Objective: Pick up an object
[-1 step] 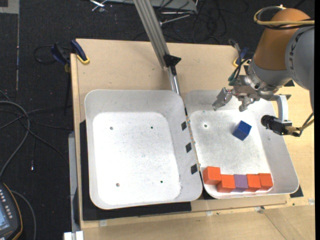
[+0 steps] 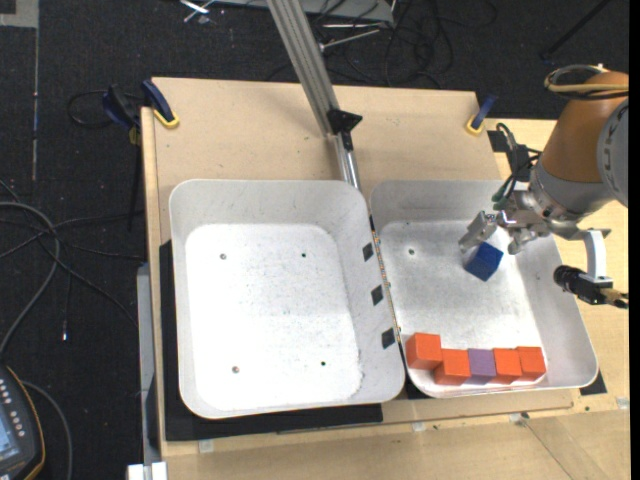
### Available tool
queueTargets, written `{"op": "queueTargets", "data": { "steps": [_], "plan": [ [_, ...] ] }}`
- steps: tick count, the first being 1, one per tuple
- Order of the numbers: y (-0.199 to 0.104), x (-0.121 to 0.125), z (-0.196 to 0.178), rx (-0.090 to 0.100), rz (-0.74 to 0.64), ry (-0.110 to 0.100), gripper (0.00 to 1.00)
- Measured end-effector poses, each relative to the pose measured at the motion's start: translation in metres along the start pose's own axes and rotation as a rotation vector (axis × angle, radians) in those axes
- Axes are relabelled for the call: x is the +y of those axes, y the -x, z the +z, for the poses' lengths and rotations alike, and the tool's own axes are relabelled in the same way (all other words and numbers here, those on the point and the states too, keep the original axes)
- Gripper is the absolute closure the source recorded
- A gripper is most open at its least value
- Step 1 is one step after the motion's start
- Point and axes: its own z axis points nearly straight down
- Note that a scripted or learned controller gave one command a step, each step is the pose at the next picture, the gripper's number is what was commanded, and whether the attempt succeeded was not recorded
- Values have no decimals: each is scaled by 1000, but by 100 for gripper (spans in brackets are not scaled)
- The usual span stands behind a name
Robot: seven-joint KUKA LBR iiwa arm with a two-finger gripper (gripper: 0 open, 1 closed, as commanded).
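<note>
A blue cube (image 2: 484, 261) lies tilted in the middle of the right bin (image 2: 430, 238). My gripper (image 2: 500, 234) hangs over the bin's far right part, just above and behind the cube. Its fingers are spread apart, and the left finger (image 2: 477, 231) ends right at the cube's upper edge. The cube is not between the fingers. Along the bin's front wall runs a row of blocks: an orange block (image 2: 425, 349), a second orange block (image 2: 455, 365), a purple block (image 2: 482, 364) and two further orange ones (image 2: 520, 362).
The left bin (image 2: 200, 208) stands beside the right one, with black clips on the shared rim (image 2: 377, 294). A metal pole (image 2: 305, 53) slants down to the bins' back edge. The arm's orange band (image 2: 575, 148) sits over the right bin's far right corner.
</note>
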Motion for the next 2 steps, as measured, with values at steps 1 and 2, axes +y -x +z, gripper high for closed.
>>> {"op": "queueTargets", "data": {
  "steps": [1,2],
  "plan": [
    [-37,-6,30,1,-11,9,0],
    [-64,-31,29,2,-10,6,0]
  ]
}}
